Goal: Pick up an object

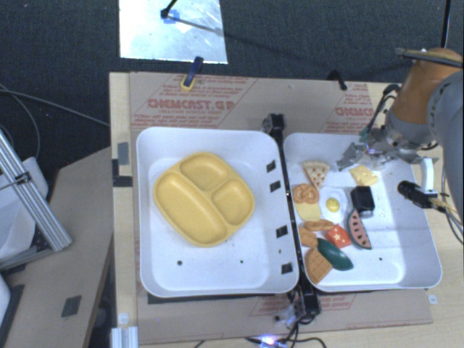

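Note:
The right bin holds several toy foods: a pizza slice, a pretzel, a fried egg, a yellow piece, a black block, a watermelon slice, a red piece, a green piece and a waffle. My gripper hangs over the back of this bin, just above the yellow piece and right of the pizza slice. Nothing shows in its grasp.
The left bin holds a yellow divided plate. A black divider with clips runs between the bins. The arm reaches in from the right over the right bin's back corner.

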You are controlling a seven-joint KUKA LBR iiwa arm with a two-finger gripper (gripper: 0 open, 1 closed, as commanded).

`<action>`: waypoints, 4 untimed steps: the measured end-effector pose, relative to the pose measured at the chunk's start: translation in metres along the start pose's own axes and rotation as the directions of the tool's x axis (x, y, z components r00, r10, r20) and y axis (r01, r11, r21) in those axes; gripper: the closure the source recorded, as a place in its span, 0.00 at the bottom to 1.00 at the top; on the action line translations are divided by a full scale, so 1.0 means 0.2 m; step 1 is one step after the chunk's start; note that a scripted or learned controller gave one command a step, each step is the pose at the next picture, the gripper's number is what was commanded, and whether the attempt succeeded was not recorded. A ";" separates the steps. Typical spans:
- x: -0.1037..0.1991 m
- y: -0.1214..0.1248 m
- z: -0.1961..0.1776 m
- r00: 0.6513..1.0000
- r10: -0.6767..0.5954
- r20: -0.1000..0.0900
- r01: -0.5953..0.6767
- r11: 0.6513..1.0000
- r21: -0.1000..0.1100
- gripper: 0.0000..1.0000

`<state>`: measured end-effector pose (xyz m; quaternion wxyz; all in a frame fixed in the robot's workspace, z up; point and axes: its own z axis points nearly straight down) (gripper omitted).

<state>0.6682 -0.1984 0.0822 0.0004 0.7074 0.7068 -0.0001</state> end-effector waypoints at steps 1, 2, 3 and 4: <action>-0.04 -0.45 -0.01 1.000 0.003 -0.002 -0.003 1.000 0.006 0.00; -0.04 -0.43 -0.07 1.000 -0.002 0.000 0.002 1.000 -0.005 1.00; 0.23 -0.29 -0.45 1.000 -0.010 0.000 0.010 1.000 -0.010 1.00; 0.76 0.02 -0.52 1.000 -0.015 -0.003 0.015 1.000 -0.009 1.00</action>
